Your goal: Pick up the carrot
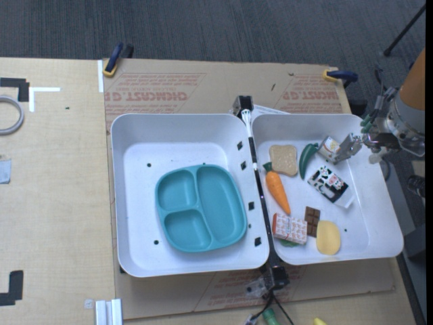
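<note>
The orange carrot [277,191] with a green top lies in the right bin [379,202], close to its left wall and pointing toward the front. It rests just below a slice of bread [284,160]. My gripper [364,152] hovers over the right bin's far right part, well to the right of the carrot. It looks open, with nothing between its fingers. The grey arm comes in from the right edge.
The right bin also holds a green vegetable [308,156], a small silver item [329,145], a black-and-white carton [329,183], a pink patterned box [289,228], a brown chocolate piece [312,219] and a yellow lump [328,237]. A teal divided plate [201,207] lies in the left bin [135,181].
</note>
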Robot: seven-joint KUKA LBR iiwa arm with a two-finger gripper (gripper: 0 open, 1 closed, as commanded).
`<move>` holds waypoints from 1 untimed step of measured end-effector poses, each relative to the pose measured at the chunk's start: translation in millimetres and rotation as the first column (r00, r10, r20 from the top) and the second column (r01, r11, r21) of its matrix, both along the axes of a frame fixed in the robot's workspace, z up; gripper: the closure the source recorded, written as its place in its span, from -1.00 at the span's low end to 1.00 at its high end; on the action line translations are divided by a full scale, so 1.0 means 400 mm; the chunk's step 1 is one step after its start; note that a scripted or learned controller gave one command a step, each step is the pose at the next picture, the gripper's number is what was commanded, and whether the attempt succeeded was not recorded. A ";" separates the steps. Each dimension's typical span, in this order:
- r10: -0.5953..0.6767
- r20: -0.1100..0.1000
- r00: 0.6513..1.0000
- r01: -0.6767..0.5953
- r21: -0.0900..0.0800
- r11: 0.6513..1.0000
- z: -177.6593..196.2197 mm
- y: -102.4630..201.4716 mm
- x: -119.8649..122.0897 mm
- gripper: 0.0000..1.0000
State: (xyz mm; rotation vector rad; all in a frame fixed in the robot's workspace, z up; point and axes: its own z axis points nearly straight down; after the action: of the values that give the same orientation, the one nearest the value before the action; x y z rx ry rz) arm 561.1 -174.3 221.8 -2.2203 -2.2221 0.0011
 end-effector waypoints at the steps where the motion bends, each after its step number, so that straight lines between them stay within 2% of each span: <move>1: -0.061 0.009 0.998 0.061 -0.001 0.998 -0.254 0.161 0.015 -1.00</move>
State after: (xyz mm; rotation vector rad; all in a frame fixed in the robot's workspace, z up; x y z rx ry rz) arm 567.3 -110.0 120.3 -2.2920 -2.1581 -0.0076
